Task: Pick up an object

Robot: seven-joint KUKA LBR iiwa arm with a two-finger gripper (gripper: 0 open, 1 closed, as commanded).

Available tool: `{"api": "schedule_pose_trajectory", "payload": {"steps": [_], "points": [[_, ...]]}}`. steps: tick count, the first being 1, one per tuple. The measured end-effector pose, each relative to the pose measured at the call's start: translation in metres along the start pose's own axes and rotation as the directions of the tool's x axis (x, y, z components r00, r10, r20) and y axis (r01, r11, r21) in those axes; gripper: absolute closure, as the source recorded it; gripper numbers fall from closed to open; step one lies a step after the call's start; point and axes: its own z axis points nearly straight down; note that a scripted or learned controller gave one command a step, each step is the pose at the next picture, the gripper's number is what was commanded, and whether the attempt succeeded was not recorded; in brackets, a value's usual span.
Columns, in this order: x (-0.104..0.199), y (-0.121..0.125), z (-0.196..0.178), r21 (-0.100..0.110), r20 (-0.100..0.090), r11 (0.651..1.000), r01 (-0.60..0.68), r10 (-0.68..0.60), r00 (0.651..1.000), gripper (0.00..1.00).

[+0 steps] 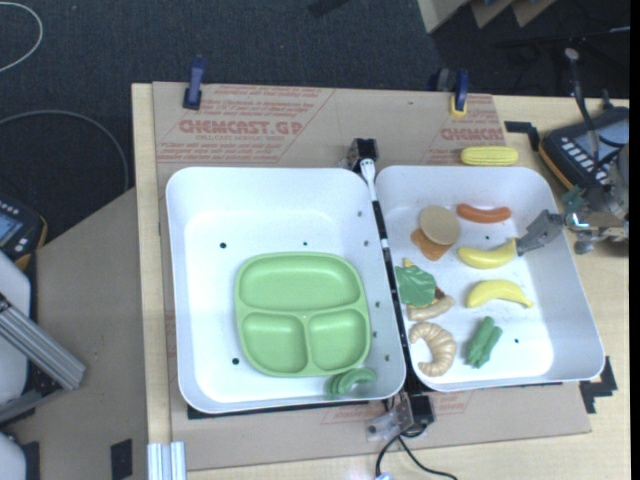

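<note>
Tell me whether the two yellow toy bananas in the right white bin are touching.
Apart. The camera view shows the upper yellow toy banana and the lower yellow toy banana with a strip of bare white bin floor between them.

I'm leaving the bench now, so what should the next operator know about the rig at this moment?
Pincer: low at the right bin's right side, holding nothing; finger state unclear.
Right bin: hot dog, burger, two bananas, croissant, green vegetable, leafy piece.
Left bin: green divided tray.
Corn lies on the board behind.
Done: nothing picked.
Left: grasp one, probably the upper banana.
</note>
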Motion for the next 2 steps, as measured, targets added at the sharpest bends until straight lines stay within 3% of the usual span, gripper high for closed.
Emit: {"api": "schedule_pose_trajectory", "payload": {"steps": [1, 2], "points": [[0.063, -0.056, -0.028, 0.003, -0.003, 1.0, 0.004, -0.004, 1.0, 0.0], [0.024, -0.038, 0.124, 0.009, -0.001, 1.0, -0.003, 0.003, 1.0, 0.0]]}}
